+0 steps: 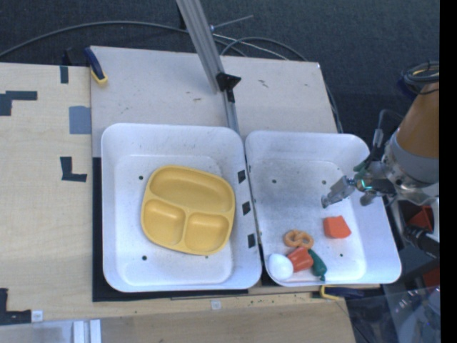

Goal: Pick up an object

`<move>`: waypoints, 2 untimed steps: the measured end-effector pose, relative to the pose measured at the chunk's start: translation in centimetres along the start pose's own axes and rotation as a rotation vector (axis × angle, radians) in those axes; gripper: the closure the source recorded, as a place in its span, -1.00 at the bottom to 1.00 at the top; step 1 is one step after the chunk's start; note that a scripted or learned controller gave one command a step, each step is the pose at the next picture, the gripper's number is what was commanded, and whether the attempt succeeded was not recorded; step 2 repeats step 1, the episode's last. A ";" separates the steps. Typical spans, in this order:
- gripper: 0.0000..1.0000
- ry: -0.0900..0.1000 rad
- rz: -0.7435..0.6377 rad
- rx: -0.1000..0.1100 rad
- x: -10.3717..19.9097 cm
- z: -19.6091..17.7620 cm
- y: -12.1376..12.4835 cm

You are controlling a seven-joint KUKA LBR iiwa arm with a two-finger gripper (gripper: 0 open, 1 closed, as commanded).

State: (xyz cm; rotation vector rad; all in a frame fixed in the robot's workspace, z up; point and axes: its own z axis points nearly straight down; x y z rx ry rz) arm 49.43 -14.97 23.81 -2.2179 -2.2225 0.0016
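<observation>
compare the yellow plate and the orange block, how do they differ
The plate is pale yellow; the block is orange-red. The plate is far larger, filling much of its bin, while the block takes up a small spot. The plate is a flat dish split into three compartments; the block is a plain solid chunk. The plate lies in the left bin, the block in the right bin, near the claw. Both rest untouched on a bin floor.

Pale wood bench (43, 213) with grey tape patches (80, 119) near its left edge, dark carpet floor (343, 20) behind, loose cables (107, 27) lying across it.
</observation>
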 end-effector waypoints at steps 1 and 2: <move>-1.00 0.001 0.001 0.004 0.1 4.6 -0.8; -1.00 0.001 0.001 0.004 0.1 4.6 -0.8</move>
